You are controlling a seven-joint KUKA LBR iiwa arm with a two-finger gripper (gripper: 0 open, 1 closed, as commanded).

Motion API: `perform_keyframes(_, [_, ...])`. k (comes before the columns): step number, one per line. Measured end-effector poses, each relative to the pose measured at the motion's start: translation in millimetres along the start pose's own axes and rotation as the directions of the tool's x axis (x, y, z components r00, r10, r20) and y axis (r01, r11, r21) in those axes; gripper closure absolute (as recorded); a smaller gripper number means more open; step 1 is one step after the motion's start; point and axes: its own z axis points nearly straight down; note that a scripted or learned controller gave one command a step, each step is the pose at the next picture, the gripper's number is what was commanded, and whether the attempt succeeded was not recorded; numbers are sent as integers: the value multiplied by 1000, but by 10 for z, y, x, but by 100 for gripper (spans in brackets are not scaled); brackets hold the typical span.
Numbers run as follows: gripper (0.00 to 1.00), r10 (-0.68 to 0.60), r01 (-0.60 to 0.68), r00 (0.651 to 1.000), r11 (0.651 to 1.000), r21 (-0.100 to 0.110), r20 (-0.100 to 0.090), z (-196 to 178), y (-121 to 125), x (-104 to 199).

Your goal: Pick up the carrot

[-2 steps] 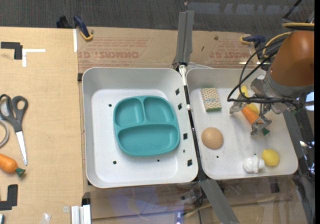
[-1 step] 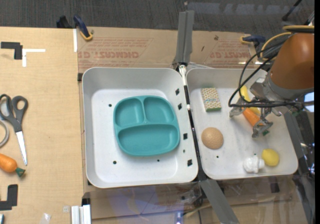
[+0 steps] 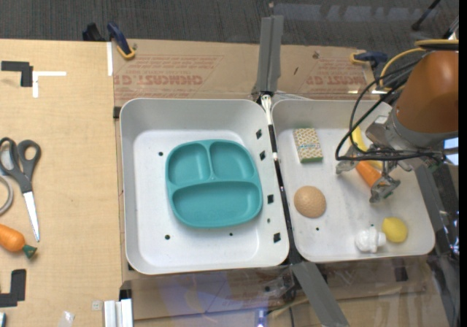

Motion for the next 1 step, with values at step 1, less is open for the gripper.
perform_keyframes(1, [0, -6, 6, 1000, 1000, 0, 0, -2, 143, 543])
